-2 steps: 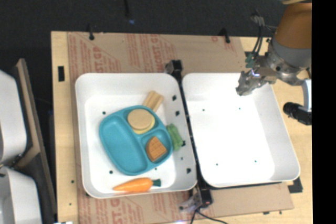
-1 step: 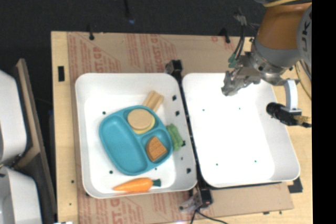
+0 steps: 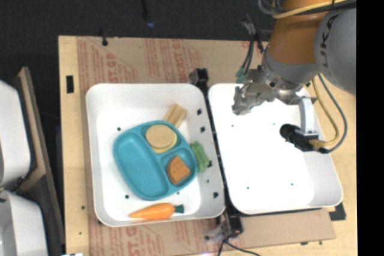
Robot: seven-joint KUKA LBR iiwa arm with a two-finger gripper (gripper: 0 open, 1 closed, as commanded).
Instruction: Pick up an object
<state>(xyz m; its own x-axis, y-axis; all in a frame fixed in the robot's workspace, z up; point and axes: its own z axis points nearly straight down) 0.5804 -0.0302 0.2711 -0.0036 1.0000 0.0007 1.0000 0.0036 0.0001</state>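
As arm reaches from right, hand over right bin, wrist bent down

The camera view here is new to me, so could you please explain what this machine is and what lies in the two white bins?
One camera looks down at a slant on a bench with two shallow white bins. The grey and orange machine at the right is a robot arm; its gripper hangs above the right bin. I see nothing between its fingers. The left bin holds toy food: a blue divided tray carrying a round tan cracker and a brown waffle-like piece, a wooden block behind the tray, a green piece beside it, and a carrot in front.
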